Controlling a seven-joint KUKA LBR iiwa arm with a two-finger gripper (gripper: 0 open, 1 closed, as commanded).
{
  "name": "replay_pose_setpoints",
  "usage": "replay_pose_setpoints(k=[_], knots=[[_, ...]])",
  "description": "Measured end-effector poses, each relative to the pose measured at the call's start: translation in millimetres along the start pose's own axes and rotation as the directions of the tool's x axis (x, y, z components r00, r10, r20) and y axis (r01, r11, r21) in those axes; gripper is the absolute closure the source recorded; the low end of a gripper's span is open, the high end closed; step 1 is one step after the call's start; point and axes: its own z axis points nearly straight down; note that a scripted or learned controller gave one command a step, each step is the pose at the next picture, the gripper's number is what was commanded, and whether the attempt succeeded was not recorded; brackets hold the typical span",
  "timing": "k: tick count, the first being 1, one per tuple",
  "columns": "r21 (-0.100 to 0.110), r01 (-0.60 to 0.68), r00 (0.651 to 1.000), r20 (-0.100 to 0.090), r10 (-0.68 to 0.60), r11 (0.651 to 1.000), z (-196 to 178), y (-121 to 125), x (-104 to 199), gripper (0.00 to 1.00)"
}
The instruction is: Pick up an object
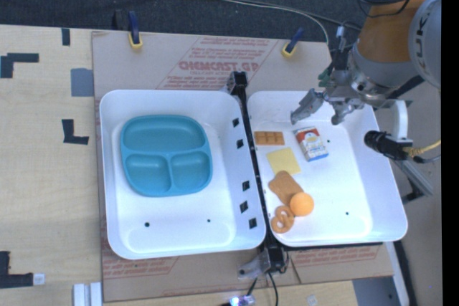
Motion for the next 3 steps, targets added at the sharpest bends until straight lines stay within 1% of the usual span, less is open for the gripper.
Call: replay_pose_setpoints(k=[1,2,3], knots=[[-0.005,0.000,1.000,0.001,0.000,1.000,-2.1,1.0,-0.1,0.00],[-0.004,0.000,1.000,0.002,0.000,1.000,40.7,1.7,2.1,0.00],[0.002,0.000,1.000,0.001,0.000,1.000,105.7,3.5,8.0,0.00]])
